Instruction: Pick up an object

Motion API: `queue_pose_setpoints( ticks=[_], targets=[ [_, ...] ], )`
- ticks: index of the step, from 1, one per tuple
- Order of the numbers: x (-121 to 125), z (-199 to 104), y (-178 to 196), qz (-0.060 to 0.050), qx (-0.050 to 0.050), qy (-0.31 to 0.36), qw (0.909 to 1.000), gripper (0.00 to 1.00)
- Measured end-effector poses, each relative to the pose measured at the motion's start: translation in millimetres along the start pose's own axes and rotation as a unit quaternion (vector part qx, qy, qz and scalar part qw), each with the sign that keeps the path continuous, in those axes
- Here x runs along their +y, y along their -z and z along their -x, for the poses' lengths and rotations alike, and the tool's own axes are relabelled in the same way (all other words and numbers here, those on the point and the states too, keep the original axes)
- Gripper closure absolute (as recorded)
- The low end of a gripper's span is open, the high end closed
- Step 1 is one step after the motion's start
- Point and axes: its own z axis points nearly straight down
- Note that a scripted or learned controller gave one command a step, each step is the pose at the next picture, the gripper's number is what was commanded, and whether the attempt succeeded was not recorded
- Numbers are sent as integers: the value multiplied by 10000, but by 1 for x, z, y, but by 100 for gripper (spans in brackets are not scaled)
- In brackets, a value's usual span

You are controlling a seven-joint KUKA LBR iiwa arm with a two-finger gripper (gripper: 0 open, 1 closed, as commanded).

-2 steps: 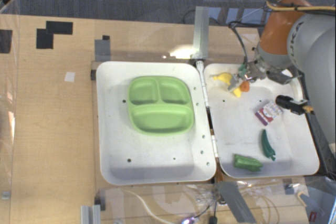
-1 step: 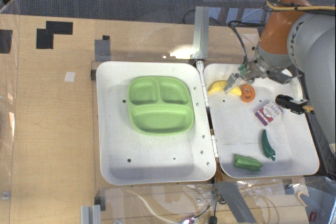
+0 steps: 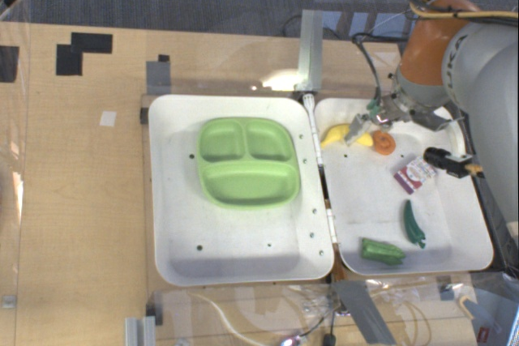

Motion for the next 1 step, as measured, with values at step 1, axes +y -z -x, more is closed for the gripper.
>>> queue_pose_setpoints(
  ticks=[1],
  targets=[
    [-19, 17, 52, 30, -3, 856, 9963, 0]
  ],
)
